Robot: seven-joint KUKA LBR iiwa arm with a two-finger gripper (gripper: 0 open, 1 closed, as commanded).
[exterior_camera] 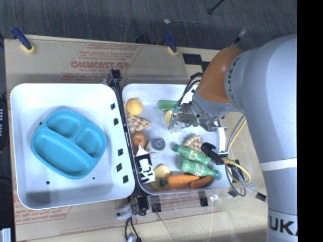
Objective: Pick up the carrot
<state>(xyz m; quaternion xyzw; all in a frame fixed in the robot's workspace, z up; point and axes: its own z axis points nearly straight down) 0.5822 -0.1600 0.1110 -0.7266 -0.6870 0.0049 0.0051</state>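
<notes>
Hovering over the right bin [132, 91], the gripper [177, 123] hangs well above the carrot [182, 181]; whether it is open or closed, I cannot tell

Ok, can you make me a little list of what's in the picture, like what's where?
left bin: white shallow bin holding a blue plastic divided plate
right bin: white shallow bin full of toy food
carrot: orange toy carrot near the front wall, lying flat
beside carrot: green plastic bottle
claw: metal claw over the right bin, apart from the carrot
</notes>
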